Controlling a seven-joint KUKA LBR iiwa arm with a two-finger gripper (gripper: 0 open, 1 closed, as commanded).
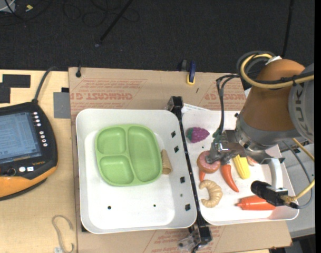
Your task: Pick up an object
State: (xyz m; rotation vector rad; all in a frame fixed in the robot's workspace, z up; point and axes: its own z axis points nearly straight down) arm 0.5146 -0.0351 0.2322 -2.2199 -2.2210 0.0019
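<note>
Donut (206, 163): lying in the right bin (226, 214), close under the gripper (219, 151).

Resting near that bin's left wall, below grapes (198, 134) and above a croissant (212, 193), with a chili (230, 177) and corn (241, 167) just beside it and a carrot (255, 204) further right. Reaching in from the right and hanging at the donut's upper right edge, hiding whether apart or together, so leaving that undecided. Holding a green plate (127, 154) and a cork (166, 161) beside it in the left bin (128, 204). Sitting, both bins, on printed cardboard (123, 88) over a pale wooden bench (23, 215), with a pendant (18, 141) at far left, a clamp (191, 74) at the cardboard's back edge, and black cloth (149, 25) with loose cables filling the background.
</note>
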